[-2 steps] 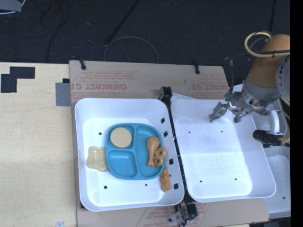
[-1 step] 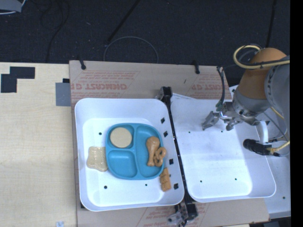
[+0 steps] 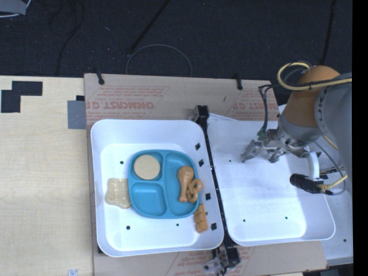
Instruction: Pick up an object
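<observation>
- Dark carpet with loose cables along the far side, pale wooden bench [image 3: 40, 171] below, cardboard sheet [image 3: 149, 99] under both bins.
- Left bin [image 3: 109, 234] near the middle of the bench, right bin [image 3: 270, 229] touching it, close to the bench's right edge.
- Blue divided tray [image 3: 155, 203] lying flat in the left bin.
- Round tan disc [image 3: 146, 167] in the tray's far-left compartment.
- Knobbly tan pretzel-like piece [image 3: 188, 184] in the tray's right compartment, lengthwise.
- Pale yellowish chunk [image 3: 117, 192] on the bin floor, touching the tray's left rim.
- Small orange-brown piece [image 3: 200, 218] just off the tray's near-right corner, by the bin's right wall.
- Grey arm [image 3: 330, 111] in from the right, orange band [image 3: 305, 99] above the wrist.
- Gripper [image 3: 261, 152] low over the far part of the right bin, pointing left, well apart from the tray and its pieces.
- Fingers [image 3: 250, 153] spread apart, nothing between them.
- Black cable connector [image 3: 305, 183] hanging beside the wrist, over the bin's right side.
</observation>
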You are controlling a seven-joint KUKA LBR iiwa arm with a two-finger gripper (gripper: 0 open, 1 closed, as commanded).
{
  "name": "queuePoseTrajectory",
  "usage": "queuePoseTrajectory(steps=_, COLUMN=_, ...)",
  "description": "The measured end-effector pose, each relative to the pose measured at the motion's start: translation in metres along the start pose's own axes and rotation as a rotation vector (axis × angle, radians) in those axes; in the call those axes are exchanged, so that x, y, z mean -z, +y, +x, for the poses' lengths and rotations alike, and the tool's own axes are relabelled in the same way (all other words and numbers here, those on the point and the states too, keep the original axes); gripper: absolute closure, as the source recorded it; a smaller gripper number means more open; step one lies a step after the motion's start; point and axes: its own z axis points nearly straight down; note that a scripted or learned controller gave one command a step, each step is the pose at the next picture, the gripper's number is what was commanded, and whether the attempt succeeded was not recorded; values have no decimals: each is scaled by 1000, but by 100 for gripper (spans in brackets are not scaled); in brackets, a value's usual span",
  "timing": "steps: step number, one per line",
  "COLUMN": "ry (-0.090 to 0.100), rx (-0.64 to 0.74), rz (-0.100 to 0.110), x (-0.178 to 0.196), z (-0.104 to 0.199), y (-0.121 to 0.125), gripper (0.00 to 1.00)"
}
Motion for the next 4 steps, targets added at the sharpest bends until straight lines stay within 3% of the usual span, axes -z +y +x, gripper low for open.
queuePoseTrajectory(steps=1, ry=0, rx=0, rz=-1, x=12, z=0, y=1, gripper=100)
queuePoseTrajectory(steps=3, ry=-2, rx=-3, rz=-8, x=104, z=-12, y=-2, gripper=100)
queuePoseTrajectory(steps=4, ry=-3, rx=-1, rz=-11, x=168, z=-11, y=-1, gripper=100)
